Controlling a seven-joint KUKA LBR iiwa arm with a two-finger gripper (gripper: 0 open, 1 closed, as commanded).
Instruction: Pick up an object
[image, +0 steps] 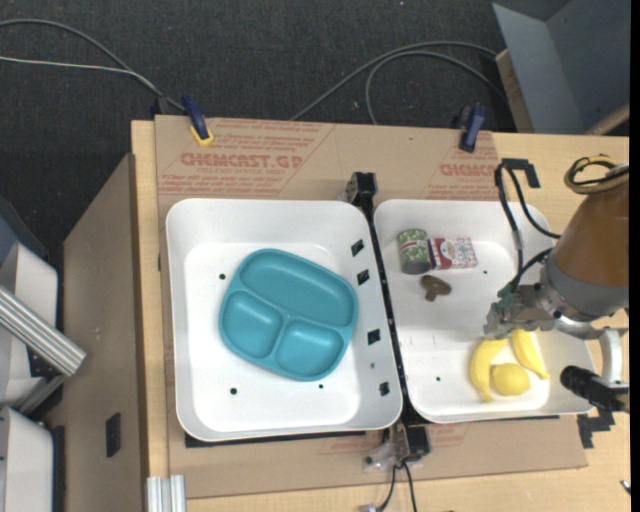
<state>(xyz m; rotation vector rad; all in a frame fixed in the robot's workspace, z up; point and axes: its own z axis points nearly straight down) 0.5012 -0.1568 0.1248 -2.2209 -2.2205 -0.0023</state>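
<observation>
The near edge of the bench (300, 455) is seen at the bottom of the camera view, surfaced in brown board. Two shallow white bins are set on it side by side, touching along their inner walls.

In the near right corner of the right bin (440, 395), a yellow banana (487, 362) is laid with a yellow lemon (509, 379) touching it on its right side. A second yellow piece (529, 352), curved and narrow, is seen just beyond the lemon, directly below the gripper.

The gripper (516, 314) is positioned over the right bin, just above the yellow fruit group and close to the bin's right wall. Whether its pincer is open or closed cannot be determined from this angle, and no object is seen held in it. The grey arm (590, 285), with its orange band (598, 235), is extended in from the right.

Farther into the right bin, a small brown object (434, 288) is located near the centre, well apart from the fruit. Beyond it, a green-labelled can (413, 250) is laid on its side, with a red and white carton (455, 252) just beside it on the right.

In the left bin (190, 330), a teal divided plate (288, 313) with three compartments is placed near the centre.

At the far edge of the bench, a blue and yellow clamp (196, 119) is fitted at the left and a blue clamp (471, 127) at the right. Cables (400, 60) are routed across the dark floor beyond.
</observation>
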